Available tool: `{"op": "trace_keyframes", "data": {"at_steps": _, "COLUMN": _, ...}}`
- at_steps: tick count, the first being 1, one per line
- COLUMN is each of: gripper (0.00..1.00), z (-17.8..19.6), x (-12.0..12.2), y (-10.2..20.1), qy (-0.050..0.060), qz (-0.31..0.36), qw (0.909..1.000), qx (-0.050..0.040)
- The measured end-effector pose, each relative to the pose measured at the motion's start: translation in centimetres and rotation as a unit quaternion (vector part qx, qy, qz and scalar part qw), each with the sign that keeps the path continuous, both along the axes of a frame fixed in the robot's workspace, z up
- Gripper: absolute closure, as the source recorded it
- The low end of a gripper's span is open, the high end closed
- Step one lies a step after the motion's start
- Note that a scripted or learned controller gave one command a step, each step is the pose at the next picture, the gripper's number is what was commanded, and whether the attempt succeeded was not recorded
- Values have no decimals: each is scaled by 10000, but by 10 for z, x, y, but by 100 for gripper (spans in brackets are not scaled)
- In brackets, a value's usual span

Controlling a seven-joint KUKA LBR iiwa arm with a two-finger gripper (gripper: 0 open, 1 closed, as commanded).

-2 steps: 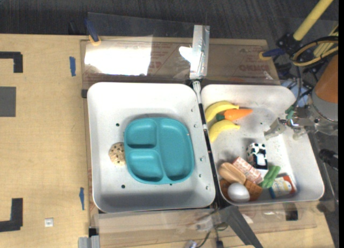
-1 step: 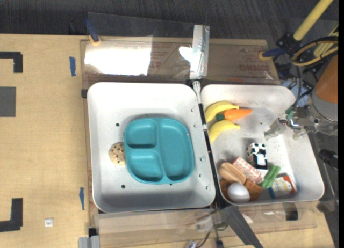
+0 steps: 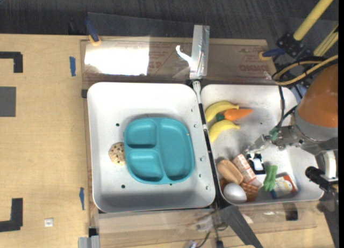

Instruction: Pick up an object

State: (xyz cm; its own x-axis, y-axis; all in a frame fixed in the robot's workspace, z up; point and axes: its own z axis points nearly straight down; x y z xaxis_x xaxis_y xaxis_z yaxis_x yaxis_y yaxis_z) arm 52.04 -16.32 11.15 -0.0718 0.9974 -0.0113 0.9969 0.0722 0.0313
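Note:
My gripper (image 3: 259,146) reaches in from the right, low over the middle of the right bin (image 3: 269,97). Just below and left of it lie a tan bread roll (image 3: 230,170), a red-and-white packet (image 3: 246,167), a white egg (image 3: 234,192) and a green item (image 3: 270,177). Two yellow bananas (image 3: 219,119) and an orange carrot (image 3: 237,114) rest at the bin's upper left, apart from the gripper. Nothing shows as lifted by the gripper.
The left bin (image 3: 102,134) holds a teal divided plate (image 3: 159,149) with a cookie (image 3: 116,153) at its left side. A colourful small pack (image 3: 285,185) lies at the right bin's lower right. Cables and the grey arm (image 3: 317,129) crowd the right edge.

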Motion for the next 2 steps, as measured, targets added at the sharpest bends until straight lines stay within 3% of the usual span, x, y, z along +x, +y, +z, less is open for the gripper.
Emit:
{"op": "trace_keyframes", "data": {"at_steps": 1, "gripper": 0, "z": -2, "x": -17, "y": 46, "qy": -166, "qz": -105, "qw": 9998, "qx": -66}}
{"op": "trace_keyframes", "data": {"at_steps": 2, "gripper": 0, "z": -25, "x": 131, "y": 68, "qy": 147, "qz": 1388, "qw": 9902, "qx": 19}}
